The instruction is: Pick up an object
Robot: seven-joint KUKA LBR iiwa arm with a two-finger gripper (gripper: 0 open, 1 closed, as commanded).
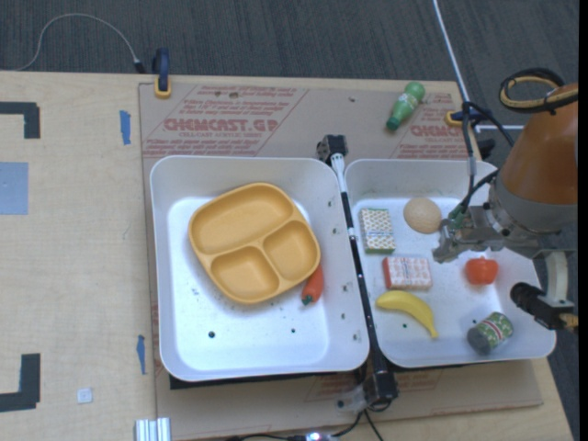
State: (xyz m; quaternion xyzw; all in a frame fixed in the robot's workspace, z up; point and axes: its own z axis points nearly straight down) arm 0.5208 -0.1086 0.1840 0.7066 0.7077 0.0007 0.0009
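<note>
In the right bin (367, 177) lie a green-and-white box (377, 229), a beige egg-shaped ball (423, 215), a red-and-white packet (407, 272), a yellow banana (410, 309), a red tomato (480, 270) and a green-labelled can (491, 332). My gripper (457, 239) hangs over the right part of this bin, just right of the beige ball and just above-left of the tomato. Nothing shows between its fingers. The arm's grey body and orange band cover the bin's far right side.
The left bin (175, 338) holds a yellow three-compartment plate (254, 242) with a small red-orange carrot-like piece (313, 286) at its lower right edge. A green bottle (405, 106) lies on the board behind the right bin. Cables hang beside the arm.
</note>
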